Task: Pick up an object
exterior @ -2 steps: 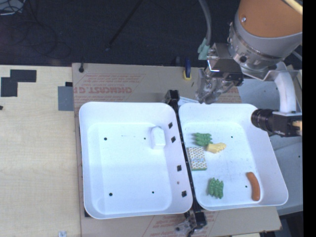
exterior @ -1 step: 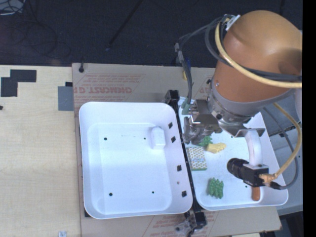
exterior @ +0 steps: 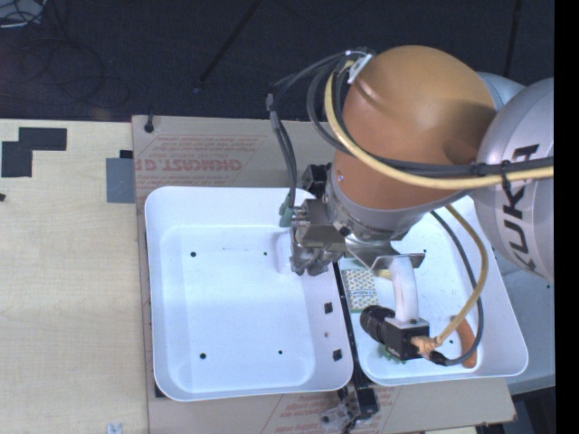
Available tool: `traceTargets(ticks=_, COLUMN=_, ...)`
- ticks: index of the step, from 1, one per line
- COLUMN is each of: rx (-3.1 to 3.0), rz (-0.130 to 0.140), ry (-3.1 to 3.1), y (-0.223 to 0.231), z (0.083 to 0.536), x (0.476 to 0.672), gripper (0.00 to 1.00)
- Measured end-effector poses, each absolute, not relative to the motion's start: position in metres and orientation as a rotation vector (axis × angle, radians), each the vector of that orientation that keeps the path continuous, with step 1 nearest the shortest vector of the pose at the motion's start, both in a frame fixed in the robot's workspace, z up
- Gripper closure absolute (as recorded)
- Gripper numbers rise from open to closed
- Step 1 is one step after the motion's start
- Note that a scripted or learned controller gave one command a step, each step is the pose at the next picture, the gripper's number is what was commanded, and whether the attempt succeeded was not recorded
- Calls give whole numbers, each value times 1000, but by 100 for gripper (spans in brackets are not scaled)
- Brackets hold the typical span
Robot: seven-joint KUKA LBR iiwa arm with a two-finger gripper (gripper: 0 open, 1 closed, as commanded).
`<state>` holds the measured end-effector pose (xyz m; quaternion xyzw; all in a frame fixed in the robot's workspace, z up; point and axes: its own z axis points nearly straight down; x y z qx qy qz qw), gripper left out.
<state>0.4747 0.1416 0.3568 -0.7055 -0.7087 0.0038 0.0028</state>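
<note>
Orange wrist band (exterior: 412, 125) overhangs right bin (exterior: 498, 351), pincer (exterior: 308, 255) near checked packet (exterior: 360, 288).

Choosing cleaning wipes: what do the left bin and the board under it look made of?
Left bin: probably moulded plastic, smooth white, faint sheen, rounded corners. Board: likely cardboard, matte brown, red printed lettering.

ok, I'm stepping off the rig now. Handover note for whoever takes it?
Pincer: down at the right side of the left shallow white bin, close to the divide; no object seen in it.
Things: a small pale chequered packet lies in the right shallow white bin, near its left wall. The arm hides much of that bin.
Done: nothing picked yet.
Left: grasp an object and lift it; the packet looks the nearest candidate.
</note>
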Motion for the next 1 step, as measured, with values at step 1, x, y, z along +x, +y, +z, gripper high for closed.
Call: traceTargets(ticks=1, rx=-2216, rz=2, ry=-2225, y=179, z=383, x=476, gripper=100)
